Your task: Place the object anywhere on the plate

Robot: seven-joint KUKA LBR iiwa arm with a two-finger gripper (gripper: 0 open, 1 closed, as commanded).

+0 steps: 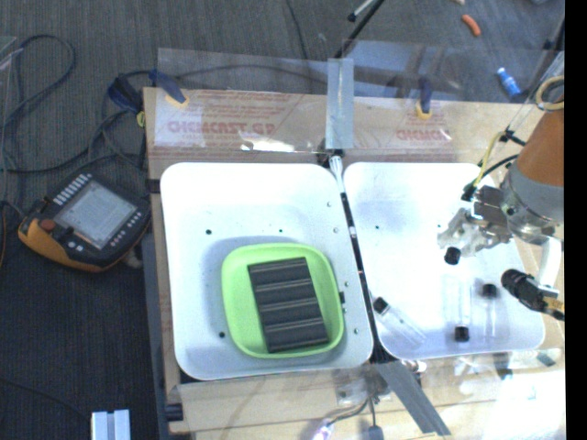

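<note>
Resting flat on the green plate [237, 328] in the left bin [188, 209], a dark ridged block [288, 303] is observed. End effector [477, 287], over the right bin [404, 209], is well apart from the plate; finger state cannot be told.

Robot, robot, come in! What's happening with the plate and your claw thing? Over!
Tool over right bin, nothing seen in it. Dark ridged block lying on green plate in left bin. Nothing blocking.
</note>
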